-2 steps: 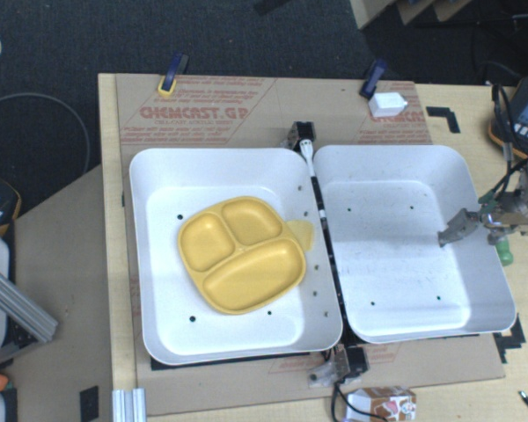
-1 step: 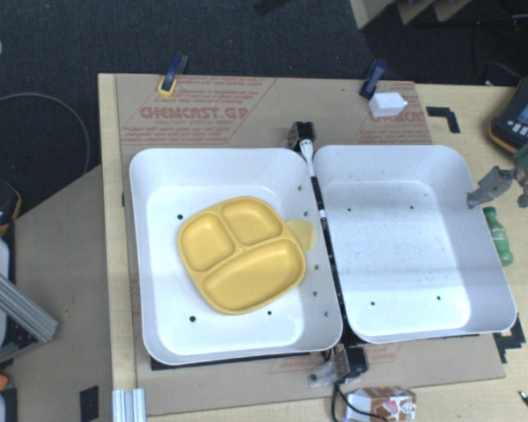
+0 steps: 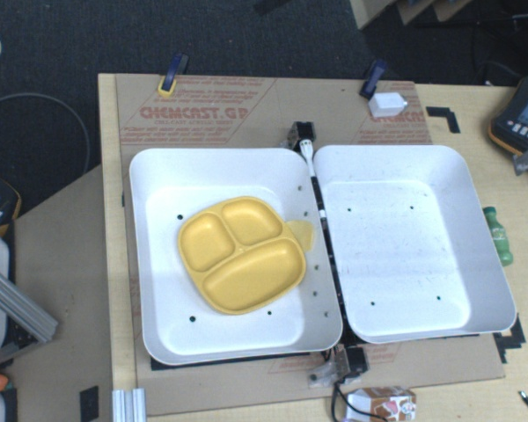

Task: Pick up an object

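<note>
**Going for the rim of the yellow plate**

Whether my gripper is spread or pressed together, I cannot tell. The thing I would pick is the yellow divided plate (image 3: pixel 240 253), lying flat and face up in the left bin (image 3: pixel 158 161), a little toward the bin's inner wall.

I judge the grasp itself has not begun. To do it well, I would come straight down over one edge of the plate, one finger outside the rim and one inside a compartment. The plate is broad and shallow, so a pinch across its whole width looks hopeless. The rim on the side toward the bin's middle has the most free floor around it. Hard, smooth plastic will likely slip or tip, so I would close firmly and lift slowly.

A small pale yellow piece (image 3: pixel 301 233) peeks out at the plate's right edge, touching it; what it is I cannot tell. The right bin (image 3: pixel 475 192) shows bare white floor with a few dark dots.
</note>
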You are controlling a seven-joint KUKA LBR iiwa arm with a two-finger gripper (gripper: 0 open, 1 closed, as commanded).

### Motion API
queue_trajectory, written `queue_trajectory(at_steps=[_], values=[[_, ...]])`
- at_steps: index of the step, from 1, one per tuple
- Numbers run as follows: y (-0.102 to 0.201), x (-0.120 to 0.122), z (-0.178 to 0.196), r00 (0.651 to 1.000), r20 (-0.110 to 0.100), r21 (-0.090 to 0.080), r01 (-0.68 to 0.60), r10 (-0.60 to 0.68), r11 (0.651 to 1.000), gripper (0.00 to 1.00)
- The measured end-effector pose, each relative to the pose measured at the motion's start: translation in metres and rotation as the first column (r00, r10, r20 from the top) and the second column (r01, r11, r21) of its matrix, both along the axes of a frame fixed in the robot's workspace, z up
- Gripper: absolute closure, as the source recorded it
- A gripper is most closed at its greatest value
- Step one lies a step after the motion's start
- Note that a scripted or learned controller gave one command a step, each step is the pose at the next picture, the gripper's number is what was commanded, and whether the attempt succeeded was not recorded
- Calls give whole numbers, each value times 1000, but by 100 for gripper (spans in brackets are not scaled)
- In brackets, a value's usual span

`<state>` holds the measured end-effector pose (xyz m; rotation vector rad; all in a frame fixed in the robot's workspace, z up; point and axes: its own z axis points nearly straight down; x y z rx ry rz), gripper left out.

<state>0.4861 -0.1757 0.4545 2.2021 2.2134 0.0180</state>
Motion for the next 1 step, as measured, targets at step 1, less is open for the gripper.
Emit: queue_trajectory(at_steps=[1], values=[[41, -6, 87, 1000, -7, 3, -1, 1, 1000, 0]])
